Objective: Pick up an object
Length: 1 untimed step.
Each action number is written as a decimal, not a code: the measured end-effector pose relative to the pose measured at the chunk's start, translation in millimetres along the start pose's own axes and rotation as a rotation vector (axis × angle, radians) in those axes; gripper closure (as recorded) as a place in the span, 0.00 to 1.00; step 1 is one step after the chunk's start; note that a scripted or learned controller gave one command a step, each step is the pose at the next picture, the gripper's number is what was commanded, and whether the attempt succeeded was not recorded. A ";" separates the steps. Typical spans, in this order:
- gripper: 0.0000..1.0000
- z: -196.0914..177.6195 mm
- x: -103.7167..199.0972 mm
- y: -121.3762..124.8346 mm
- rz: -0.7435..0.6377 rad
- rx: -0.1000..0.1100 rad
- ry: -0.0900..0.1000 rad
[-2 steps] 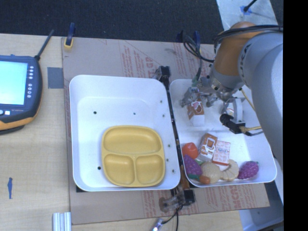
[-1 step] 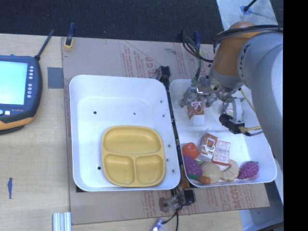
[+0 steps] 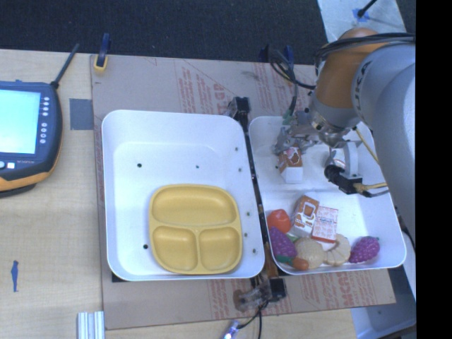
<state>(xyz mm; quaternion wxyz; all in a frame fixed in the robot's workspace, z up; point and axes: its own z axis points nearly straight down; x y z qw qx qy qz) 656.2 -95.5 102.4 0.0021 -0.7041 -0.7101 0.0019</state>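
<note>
Judging by where things lie, you are mid-attempt and the pick is not yet proven. The hand sits low over the far end of the right bin, right at a small carton that stands apart from the rest. You cannot tell how wide it is or whether it has the carton, since the wrist hides the contact. The other toys, a second carton, a grape bunch and a tomato, lie untouched at the near end. The left bin holds a yellow tray. Closing, lifting and clearing the bin are left.
</note>
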 end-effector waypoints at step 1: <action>1.00 -90.2 78.4 -18.6 0.002 -0.004 0.001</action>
